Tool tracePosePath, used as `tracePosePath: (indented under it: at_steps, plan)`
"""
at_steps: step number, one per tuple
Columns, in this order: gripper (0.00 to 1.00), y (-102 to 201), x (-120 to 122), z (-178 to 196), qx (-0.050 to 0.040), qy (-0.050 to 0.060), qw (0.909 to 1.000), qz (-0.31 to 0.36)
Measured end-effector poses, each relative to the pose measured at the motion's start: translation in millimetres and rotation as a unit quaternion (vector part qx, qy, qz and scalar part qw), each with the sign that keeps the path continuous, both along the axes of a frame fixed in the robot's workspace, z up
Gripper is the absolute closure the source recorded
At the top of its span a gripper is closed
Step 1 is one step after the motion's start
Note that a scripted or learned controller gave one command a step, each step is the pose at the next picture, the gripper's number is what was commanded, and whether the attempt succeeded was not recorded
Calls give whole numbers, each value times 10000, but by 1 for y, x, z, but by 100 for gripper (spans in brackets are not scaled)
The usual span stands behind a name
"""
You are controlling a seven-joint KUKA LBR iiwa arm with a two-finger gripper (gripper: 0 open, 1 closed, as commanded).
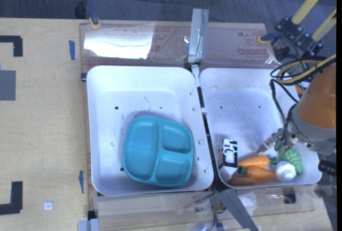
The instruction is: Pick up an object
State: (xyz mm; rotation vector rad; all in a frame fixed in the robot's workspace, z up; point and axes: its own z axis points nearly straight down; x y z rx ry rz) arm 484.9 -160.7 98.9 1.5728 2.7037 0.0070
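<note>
Toy carrots [255, 167] lie crowded against the near edge of the right bin [235, 91], beside a green toy [291, 159]. The claw [273, 143] hangs just above them; its opening I cannot tell. The far half of this bin is free.

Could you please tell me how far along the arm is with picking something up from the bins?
Nothing looks picked up yet. The carrots, the green toy and the small black-and-white box all lie in the right bin, and the blue divided plate sits in the left bin. The end effector is low over the right bin beside the toys. Gripping and lifting remain.
</note>
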Motion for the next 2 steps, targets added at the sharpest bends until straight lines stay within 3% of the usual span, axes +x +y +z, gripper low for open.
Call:
tracePosePath:
  at_steps: [1, 2]
  plan:
    - [100, 35, 2, 111, 30, 48, 9815, -1912]
    - [0, 35, 2, 110, 25, 59, 9814, -1917]
